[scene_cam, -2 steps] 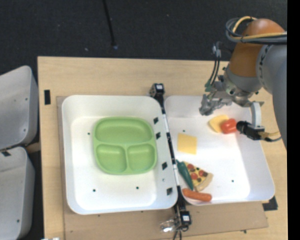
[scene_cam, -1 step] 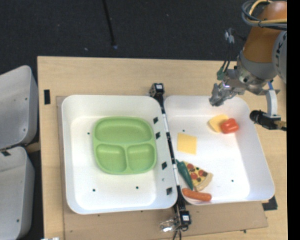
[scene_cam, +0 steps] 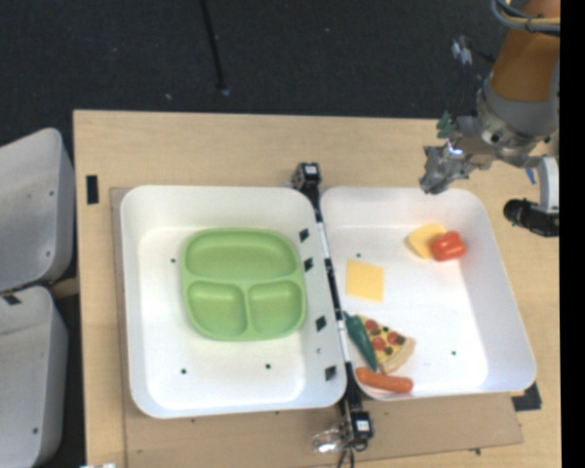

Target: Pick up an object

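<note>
My gripper point(scene_cam: 437, 179) hangs over the far rim of the right bin point(scene_cam: 487, 291), above and a little left of the toy food; nothing shows between its fingers. In the right bin lie a yellow piece point(scene_cam: 422, 239) touching a red piece point(scene_cam: 448, 247), a flat yellow cheese square point(scene_cam: 365, 281), a pizza slice point(scene_cam: 387, 345), a green item point(scene_cam: 357, 338) by the divider and an orange sausage point(scene_cam: 384, 383) at the near edge.
The left bin point(scene_cam: 156, 359) holds a green divided plate point(scene_cam: 243, 283). A row of black clips runs along the divider point(scene_cam: 324, 281) between the bins. The wooden bench point(scene_cam: 224, 144) lies bare behind the bins.
</note>
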Robot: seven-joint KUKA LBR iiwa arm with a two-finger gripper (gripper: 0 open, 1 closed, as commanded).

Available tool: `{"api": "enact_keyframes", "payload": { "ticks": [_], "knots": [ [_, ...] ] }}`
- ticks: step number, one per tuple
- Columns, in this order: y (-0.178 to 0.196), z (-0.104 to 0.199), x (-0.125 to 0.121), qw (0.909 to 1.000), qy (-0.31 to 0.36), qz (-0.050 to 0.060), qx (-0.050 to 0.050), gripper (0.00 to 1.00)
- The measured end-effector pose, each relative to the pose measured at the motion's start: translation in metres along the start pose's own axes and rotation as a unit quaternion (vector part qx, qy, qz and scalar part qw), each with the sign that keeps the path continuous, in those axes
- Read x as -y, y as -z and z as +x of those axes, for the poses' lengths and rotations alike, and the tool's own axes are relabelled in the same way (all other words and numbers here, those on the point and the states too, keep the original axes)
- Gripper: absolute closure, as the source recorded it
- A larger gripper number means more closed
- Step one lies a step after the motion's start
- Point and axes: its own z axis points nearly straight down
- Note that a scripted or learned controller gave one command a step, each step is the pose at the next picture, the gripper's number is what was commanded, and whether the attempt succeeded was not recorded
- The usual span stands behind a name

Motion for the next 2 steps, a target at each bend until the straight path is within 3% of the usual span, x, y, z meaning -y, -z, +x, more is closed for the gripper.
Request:
{"api": "enact_keyframes", "payload": {
  "ticks": [2],
  "knots": [
    [0.003, 0.089, 0.011, 1.0000, 0.002, 0.003, -0.001, 1.00]
  ]
}}
